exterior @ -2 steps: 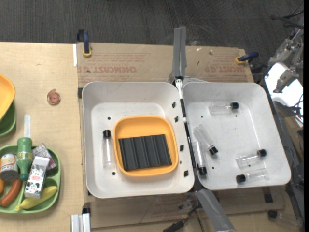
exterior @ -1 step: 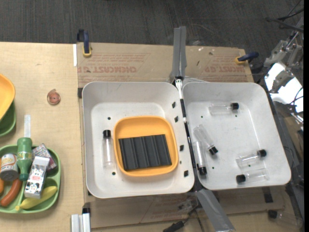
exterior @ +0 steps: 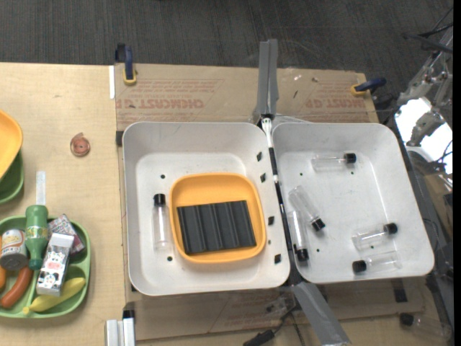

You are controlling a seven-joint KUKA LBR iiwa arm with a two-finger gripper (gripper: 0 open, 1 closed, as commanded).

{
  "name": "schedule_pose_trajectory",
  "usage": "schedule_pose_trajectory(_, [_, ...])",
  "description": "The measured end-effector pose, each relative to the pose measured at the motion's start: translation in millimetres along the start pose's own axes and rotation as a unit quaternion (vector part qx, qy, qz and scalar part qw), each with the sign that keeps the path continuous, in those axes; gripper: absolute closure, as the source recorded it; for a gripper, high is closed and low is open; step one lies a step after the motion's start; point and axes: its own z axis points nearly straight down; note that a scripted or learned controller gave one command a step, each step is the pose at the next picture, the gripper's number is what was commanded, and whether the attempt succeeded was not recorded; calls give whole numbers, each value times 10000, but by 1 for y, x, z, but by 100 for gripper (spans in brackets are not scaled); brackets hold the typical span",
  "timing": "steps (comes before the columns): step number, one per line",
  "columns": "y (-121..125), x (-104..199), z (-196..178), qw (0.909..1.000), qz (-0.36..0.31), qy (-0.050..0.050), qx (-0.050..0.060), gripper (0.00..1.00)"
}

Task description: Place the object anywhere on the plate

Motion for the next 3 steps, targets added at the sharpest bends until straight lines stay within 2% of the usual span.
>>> schedule_pose_trajectory(1, [1, -8, -11, 9892, -1464, -17, 1, 0])
schedule_pose_trajectory(2, [4, -26, -7, 9410, -3383, -14, -6, 0])
schedule_pose_trajectory(3, [4, -26, -5, 8715, -4904, -17, -7, 0])
